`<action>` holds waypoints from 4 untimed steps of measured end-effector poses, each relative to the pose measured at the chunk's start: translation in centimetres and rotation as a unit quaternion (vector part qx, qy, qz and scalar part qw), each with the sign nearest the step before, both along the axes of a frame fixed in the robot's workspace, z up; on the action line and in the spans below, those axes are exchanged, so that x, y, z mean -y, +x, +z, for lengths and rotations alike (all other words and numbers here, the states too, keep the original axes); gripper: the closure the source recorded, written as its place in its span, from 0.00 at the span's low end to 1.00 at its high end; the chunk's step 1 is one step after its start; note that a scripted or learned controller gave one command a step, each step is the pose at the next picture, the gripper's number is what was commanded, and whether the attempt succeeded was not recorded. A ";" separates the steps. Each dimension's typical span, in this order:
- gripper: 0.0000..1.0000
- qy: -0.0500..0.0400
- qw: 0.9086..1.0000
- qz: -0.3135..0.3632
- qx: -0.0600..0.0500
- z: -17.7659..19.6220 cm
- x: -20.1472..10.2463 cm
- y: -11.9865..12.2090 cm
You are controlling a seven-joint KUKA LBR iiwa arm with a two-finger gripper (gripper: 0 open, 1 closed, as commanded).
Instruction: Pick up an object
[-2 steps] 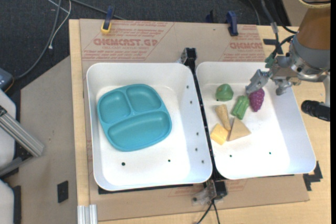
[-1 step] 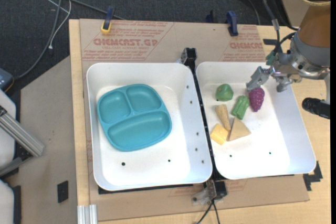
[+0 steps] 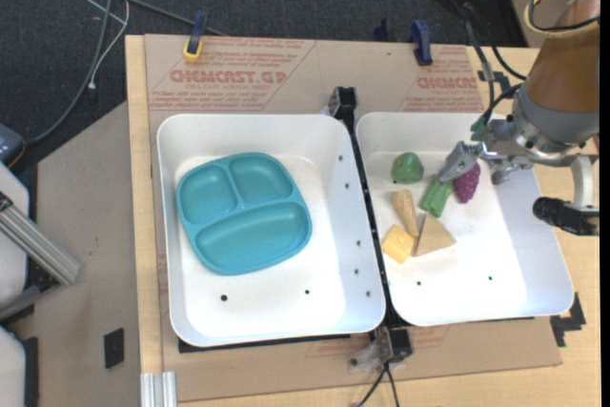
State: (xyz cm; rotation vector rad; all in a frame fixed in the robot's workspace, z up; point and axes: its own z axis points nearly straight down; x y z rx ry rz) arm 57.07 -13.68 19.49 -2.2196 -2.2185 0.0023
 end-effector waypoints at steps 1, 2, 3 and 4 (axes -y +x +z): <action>0.00 0.000 1.000 0.000 0.000 -4.7 -0.3 0.9; 0.00 0.000 1.000 0.000 0.000 -10.9 -0.5 1.0; 1.00 0.000 1.000 0.000 0.002 -9.5 -0.5 1.1; 1.00 -0.001 1.000 0.000 0.003 -4.0 -0.5 0.2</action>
